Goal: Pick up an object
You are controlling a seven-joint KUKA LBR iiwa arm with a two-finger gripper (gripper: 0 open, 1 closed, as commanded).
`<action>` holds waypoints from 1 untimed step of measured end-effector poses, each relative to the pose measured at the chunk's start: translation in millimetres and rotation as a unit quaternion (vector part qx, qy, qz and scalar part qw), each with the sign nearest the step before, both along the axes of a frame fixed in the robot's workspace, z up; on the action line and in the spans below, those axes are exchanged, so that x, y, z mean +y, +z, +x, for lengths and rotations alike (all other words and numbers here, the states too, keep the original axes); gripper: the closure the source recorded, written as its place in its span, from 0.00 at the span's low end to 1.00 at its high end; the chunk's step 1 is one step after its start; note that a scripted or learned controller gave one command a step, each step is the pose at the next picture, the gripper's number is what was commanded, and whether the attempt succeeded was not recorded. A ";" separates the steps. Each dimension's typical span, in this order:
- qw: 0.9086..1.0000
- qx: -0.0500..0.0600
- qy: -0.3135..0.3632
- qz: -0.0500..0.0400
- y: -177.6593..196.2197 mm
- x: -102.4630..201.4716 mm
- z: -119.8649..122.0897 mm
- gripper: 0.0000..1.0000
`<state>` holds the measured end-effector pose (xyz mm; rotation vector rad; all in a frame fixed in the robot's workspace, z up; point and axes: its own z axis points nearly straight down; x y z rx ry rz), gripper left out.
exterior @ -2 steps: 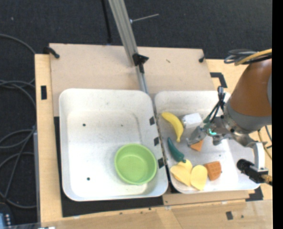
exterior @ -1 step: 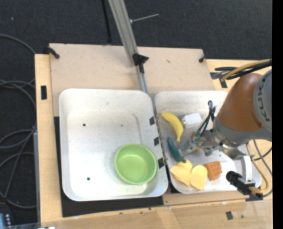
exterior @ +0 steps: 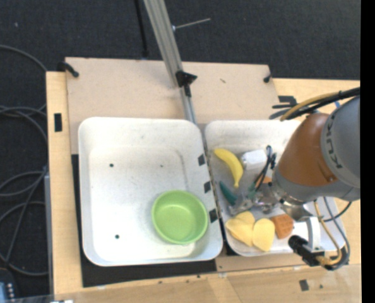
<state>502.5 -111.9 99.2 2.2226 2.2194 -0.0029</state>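
Occupying the right bin [exterior: 238, 130], beneath the arm [exterior: 314, 153]: gripper [exterior: 254, 197], finger state not discernible, lowered just beside a yellow banana [exterior: 230, 164], near a green item [exterior: 228, 193], two pale yellow pieces [exterior: 252, 231] and an orange block [exterior: 283, 225]; left bin [exterior: 112, 137] holds a green bowl [exterior: 180, 216].

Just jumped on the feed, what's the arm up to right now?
The arm is reaching down into the right bin, its wrist low over a cluster of items: a banana, two pale yellow pieces, an orange block and a white object. Nothing is visibly lifted yet. The green bowl sits alone in the left bin.
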 end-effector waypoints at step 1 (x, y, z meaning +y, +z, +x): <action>1.000 -0.003 -0.003 0.001 13.0 -0.1 1.7 1.00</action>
